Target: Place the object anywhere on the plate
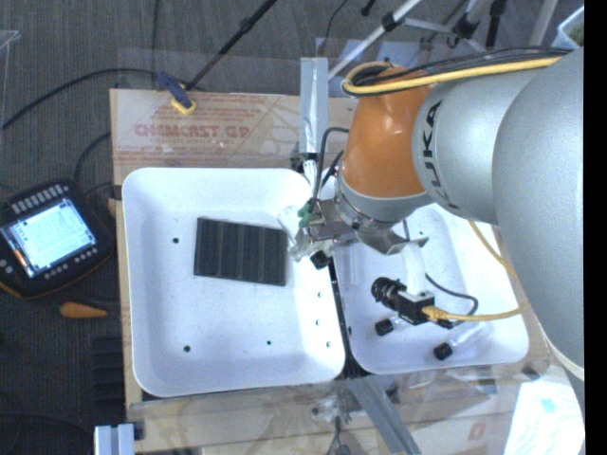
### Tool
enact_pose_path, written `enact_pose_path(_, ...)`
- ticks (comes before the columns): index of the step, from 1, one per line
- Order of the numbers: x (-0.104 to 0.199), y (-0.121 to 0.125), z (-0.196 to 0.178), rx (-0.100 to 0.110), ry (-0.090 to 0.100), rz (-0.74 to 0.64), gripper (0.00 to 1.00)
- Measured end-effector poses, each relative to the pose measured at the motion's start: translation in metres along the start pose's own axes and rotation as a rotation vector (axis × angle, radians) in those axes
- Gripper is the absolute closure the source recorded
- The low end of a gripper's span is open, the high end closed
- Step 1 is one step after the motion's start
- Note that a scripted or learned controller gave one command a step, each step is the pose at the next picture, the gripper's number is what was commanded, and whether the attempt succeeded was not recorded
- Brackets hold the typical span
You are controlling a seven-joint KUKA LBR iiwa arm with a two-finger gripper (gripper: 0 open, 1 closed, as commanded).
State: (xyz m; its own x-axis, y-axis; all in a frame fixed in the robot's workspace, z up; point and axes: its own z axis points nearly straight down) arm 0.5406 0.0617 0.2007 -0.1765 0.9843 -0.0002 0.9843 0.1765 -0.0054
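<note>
A black ridged rectangular plate lies flat in the left white bin, a little right of its middle. My gripper hangs below the orange wrist band, over the left bin's right rim and just past the plate's right edge. A small pale piece with a green spot shows at the gripper's tip. I cannot make out whether it is an object or part of the gripper. The arm's bulk hides much of the right bin.
Two small black things lie in the right bin near its front. A teach pendant sits on the floor to the left. Cardboard lies behind the left bin.
</note>
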Motion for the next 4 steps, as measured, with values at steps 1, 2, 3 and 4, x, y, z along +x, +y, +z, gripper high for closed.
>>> enact_pose_path(1,0.072,0.044,-0.073,-0.003,-0.002,-0.252,1.0)
enact_pose_path(2,0.117,-0.018,-0.136,-0.003,-0.003,-0.419,1.0)
enact_pose_path(3,0.134,-0.03,-0.221,-0.006,-0.004,-0.661,1.0)
enact_pose_path(4,0.109,-0.038,-0.219,-0.005,-0.004,-0.972,1.0)
